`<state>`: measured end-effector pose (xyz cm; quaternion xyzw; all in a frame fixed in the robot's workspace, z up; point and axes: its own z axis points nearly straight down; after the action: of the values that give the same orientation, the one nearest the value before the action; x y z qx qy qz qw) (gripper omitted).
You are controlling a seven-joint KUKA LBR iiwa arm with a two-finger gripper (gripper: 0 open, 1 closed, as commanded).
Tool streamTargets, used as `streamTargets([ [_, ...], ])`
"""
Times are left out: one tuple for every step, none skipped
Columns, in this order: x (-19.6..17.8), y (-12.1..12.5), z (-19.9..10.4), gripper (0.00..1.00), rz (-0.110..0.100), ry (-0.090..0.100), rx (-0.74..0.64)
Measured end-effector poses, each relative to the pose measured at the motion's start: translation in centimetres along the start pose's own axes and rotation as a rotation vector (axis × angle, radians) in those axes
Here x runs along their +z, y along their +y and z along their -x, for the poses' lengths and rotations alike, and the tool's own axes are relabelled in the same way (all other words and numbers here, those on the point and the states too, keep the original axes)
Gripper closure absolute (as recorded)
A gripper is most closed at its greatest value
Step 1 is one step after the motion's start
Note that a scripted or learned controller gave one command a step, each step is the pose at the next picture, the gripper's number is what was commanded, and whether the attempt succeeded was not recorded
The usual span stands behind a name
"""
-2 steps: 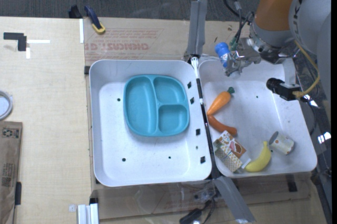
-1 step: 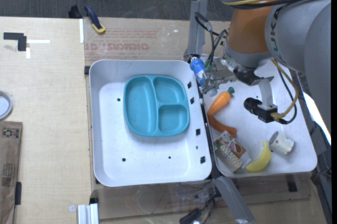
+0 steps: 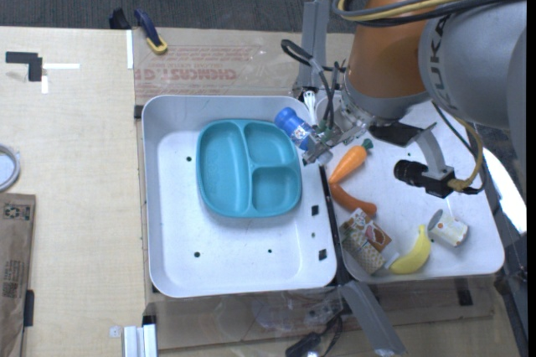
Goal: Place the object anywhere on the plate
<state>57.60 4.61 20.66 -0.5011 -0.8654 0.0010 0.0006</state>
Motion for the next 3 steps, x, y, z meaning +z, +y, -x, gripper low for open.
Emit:
streamTargets([
  [-4.4, 1.7, 6.4, 1.0, 0.003, -0.003, -0.166],
  [1.6, 1.9, 7.9, 1.0, 0.0, 0.0, -0.18],
  [-2.7, 4.3, 8.0, 1.0, 0.004, -0.003, -0.056],
])
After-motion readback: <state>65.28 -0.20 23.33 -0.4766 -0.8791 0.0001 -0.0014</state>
